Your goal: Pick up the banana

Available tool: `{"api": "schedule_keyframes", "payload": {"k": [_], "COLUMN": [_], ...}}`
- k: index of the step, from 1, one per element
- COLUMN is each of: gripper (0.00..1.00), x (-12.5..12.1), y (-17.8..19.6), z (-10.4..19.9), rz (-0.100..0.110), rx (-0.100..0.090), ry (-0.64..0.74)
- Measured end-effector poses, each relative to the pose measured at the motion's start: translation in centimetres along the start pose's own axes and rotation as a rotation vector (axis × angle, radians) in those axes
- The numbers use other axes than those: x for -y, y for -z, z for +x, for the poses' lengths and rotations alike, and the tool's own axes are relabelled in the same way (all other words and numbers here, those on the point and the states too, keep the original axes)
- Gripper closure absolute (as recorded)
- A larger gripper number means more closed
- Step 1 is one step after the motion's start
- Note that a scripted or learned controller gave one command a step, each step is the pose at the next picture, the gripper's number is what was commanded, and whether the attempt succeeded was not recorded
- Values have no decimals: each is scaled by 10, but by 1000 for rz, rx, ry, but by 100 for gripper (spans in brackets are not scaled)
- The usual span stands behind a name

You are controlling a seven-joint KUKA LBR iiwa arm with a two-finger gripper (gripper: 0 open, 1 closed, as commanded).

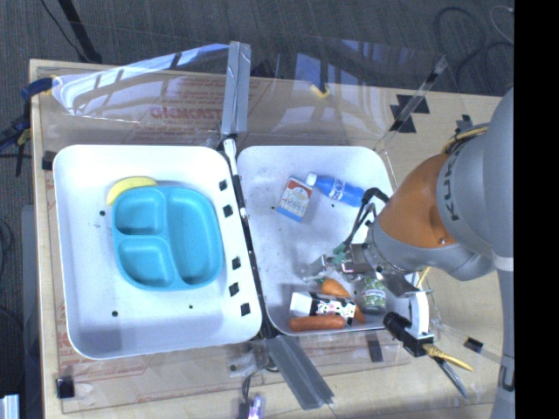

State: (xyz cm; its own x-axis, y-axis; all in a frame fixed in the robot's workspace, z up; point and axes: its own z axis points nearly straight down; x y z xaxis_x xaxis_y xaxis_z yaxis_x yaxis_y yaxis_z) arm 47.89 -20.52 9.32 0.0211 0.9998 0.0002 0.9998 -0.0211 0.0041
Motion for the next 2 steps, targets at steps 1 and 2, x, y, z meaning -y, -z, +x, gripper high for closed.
{"api": "schedule_keyframes", "payload": {"k": [1, 2], "gripper": [0, 0], "x": [2, 0], "y": [-2, 0], "z": [35, 2], "rz": [4, 0], "rx": [-1, 0], "ry": [-21, -143]}}
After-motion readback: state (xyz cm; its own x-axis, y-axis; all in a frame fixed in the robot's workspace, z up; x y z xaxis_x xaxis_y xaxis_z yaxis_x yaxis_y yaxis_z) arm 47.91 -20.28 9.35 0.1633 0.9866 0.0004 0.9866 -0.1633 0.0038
